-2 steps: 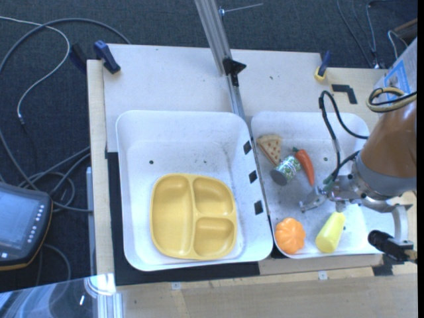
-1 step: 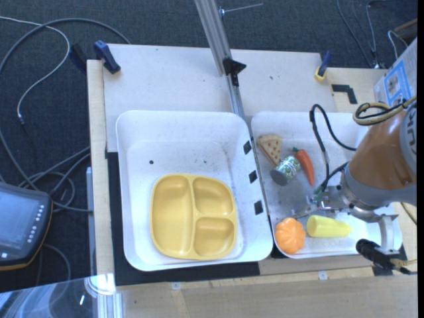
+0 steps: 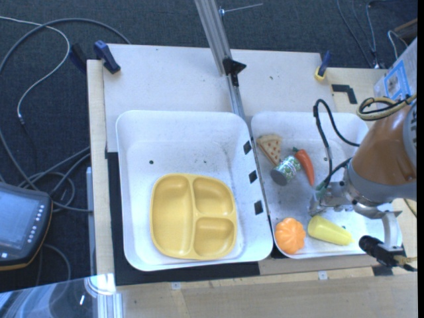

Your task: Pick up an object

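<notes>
Bins sit side by side on the bench, both white and shallow. In the left bin lies a yellow plate with three sections, near the front. The right bin holds the toys. At the back of it lies a tan wedge that looks like a slice of bread or pizza. Just in front of that is a small silver and green can on its side, and an orange carrot lies right beside the can, touching it or nearly so. At the front of the bin sits a round orange fruit, and next to it lies a yellow thing that looks like a lemon or a corn cob. The grey arm comes in from the right, with its orange part up high. Its gripper points down into the right bin, between the carrot and the yellow thing, just above the yellow thing. Nothing can be seen between the fingers, and the metal tip is too small and dark to tell whether it is open or closed. A black cable loops over the arm.
</notes>
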Controlling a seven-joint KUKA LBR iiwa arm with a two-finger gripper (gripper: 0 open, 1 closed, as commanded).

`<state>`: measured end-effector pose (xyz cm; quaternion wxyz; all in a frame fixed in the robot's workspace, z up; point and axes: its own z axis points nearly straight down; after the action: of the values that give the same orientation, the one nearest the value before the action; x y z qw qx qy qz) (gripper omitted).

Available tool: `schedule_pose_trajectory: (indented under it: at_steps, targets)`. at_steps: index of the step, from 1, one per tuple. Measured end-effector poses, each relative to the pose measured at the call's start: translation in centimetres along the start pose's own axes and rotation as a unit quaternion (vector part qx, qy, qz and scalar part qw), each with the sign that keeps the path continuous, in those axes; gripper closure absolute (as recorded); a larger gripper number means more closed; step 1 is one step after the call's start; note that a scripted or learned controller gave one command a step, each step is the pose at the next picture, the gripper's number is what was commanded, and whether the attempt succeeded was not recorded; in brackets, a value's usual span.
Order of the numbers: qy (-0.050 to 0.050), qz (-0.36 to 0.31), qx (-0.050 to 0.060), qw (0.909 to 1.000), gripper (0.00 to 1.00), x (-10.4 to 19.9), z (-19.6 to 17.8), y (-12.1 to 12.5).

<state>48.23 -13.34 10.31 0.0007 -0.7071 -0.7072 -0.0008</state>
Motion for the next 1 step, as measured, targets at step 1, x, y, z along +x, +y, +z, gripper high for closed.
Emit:
schedule_pose_trajectory:
  at_steps: [1]
  targets:
    - [-0.002,-0.001,-0.003,1.0,1.0,0.92,-5.14,-0.32]
